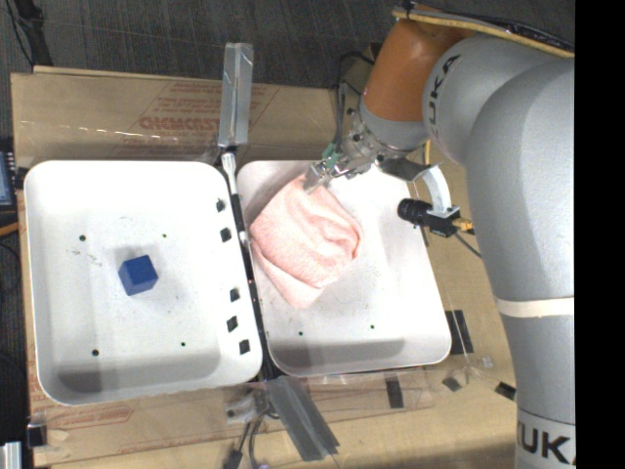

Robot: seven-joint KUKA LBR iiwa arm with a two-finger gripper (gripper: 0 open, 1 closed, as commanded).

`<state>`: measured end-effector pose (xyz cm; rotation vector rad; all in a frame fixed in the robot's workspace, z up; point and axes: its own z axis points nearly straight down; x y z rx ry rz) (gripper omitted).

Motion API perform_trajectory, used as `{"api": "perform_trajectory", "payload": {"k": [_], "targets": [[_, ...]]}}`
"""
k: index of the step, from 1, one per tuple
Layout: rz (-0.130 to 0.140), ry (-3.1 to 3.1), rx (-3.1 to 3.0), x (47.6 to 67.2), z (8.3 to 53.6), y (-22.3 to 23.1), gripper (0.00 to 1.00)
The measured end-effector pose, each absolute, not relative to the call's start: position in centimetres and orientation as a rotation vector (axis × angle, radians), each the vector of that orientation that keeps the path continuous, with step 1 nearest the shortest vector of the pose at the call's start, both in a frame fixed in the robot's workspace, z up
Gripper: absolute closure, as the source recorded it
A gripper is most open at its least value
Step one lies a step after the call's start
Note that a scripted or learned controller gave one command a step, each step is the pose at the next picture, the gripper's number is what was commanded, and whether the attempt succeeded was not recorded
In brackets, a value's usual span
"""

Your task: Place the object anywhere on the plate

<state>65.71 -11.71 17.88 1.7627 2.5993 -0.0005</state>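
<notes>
A crumpled pink cloth (305, 237) lies in the right bin (410, 301), spread across its left and middle part. My gripper (325, 171) is at the far side of that bin, right at the cloth's upper corner and touching or nearly touching it. The cloth's top edge rises to a point toward the gripper. The wrist with its orange band (405, 71) hangs above the bin's back rim. A small blue cube (139, 274) sits on the floor of the left bin (59, 213), left of centre and far from the gripper.
The grey arm (518, 193) fills the right side of the view and overhangs the right bin's right edge. A black fitting with a cable (430, 215) sticks out below the wrist. A metal divider with black clips (237, 262) runs between the bins.
</notes>
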Motion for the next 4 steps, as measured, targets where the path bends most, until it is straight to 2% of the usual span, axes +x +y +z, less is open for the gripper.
{"api": "perform_trajectory", "payload": {"k": [1,3,4], "targets": [[-0.001,2.606,1.755,65.8,23.0,-11.6,1.00],[-0.003,3.091,0.580,63.4,21.6,-1.0,1.00],[-0.001,3.146,-0.008,62.2,21.2,4.3,1.00]]}}
